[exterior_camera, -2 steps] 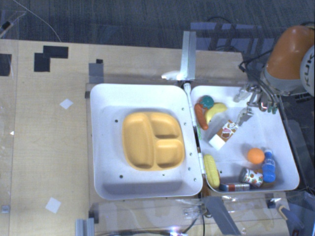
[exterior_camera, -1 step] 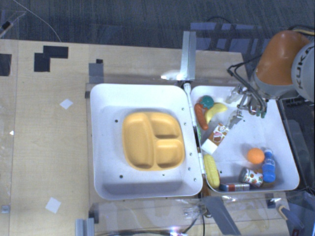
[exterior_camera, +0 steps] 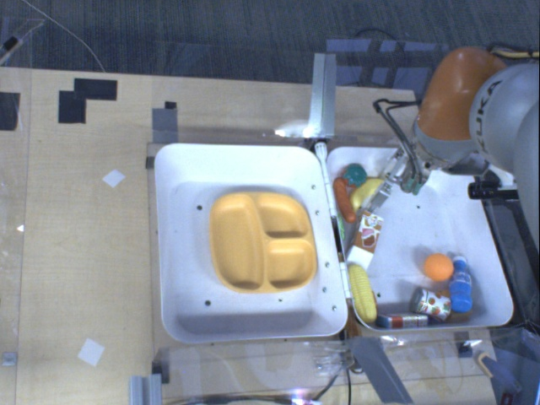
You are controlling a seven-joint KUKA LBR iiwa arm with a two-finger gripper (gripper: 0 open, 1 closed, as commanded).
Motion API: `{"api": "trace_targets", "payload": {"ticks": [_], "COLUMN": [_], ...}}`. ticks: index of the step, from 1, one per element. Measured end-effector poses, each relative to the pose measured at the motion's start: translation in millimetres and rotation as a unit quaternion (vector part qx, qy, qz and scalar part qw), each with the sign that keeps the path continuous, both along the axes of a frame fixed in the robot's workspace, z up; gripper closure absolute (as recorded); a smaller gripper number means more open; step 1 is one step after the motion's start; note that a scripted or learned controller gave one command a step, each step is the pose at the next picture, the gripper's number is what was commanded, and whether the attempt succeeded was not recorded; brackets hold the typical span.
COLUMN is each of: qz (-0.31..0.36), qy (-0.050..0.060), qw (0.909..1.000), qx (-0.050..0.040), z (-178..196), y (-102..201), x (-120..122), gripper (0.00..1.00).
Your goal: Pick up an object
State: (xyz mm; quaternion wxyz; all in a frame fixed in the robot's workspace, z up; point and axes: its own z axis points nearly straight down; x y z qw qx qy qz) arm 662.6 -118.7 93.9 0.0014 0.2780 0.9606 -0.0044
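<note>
The left white bin (exterior_camera: 169, 251) holds a yellow plastic tray with three sections (exterior_camera: 260, 240). In the right white bin (exterior_camera: 485, 251), a red hot dog (exterior_camera: 343, 199), a teal ball (exterior_camera: 354, 175) and a yellow lemon-shaped toy (exterior_camera: 364, 193) sit at the top left corner. The gripper (exterior_camera: 381, 199) hangs right beside the lemon toy, and I cannot tell how its tips stand.

1. This is looking like a robotics lab, with a grey industrial arm (exterior_camera: 498, 116) wearing an orange band and reaching in behind the gripper (exterior_camera: 381, 199).
2. Two shallow white bins are sitting side by side on a pale wooden bench (exterior_camera: 76, 251), the left bin (exterior_camera: 181, 310) well to the left of the gripper, the right bin (exterior_camera: 489, 310) lying beneath it.
3. Black tape marks (exterior_camera: 89, 95) are sticking to the bench far left of the gripper.
4. Metal brackets (exterior_camera: 323, 91) are clamping the bins, just above-left of the gripper.
5. Dark carpet (exterior_camera: 211, 24) is running beyond the bench.
</note>
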Motion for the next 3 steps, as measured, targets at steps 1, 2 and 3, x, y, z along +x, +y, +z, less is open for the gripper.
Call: {"api": "trace_targets", "payload": {"ticks": [1,2,3], "qz": [0.004,-0.01,0.005], "qy": [-0.01,-0.006,-0.005], "qw": [0.9999,0.9999,1.0], "qx": [0.001,0.0028,0.0038], "z": [9.4,31.6,18.7], "y": [4.9,24.4,9.5], "x": [4.5,-9.8,-2.7], "gripper": [1.0,1.0,1.0]}}
